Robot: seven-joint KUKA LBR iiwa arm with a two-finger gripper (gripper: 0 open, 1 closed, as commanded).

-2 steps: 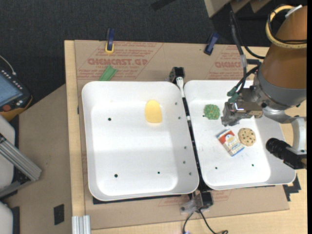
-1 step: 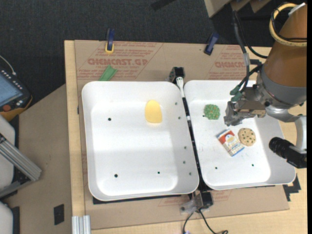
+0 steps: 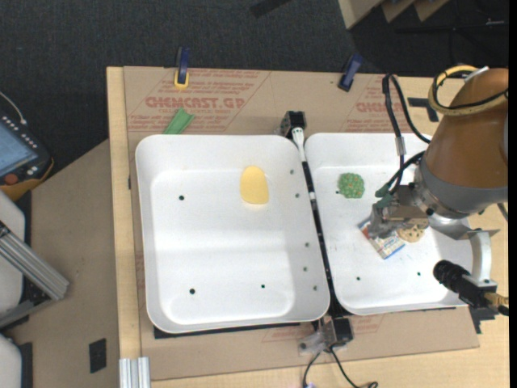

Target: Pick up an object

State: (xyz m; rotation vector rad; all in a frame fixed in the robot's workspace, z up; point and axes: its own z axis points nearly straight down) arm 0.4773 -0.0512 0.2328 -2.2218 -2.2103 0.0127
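Gripper low over small packet; jaw state unclear, green ball just beyond, yellow object well apart

We see the end effector low over the right bin, at center right of the frame, above a small cluster of items. A green object lies nearby. The left bin holds a yellow object.

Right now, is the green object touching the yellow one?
Apart. The camera view shows the green object in the right bin, the yellow one in the left bin.
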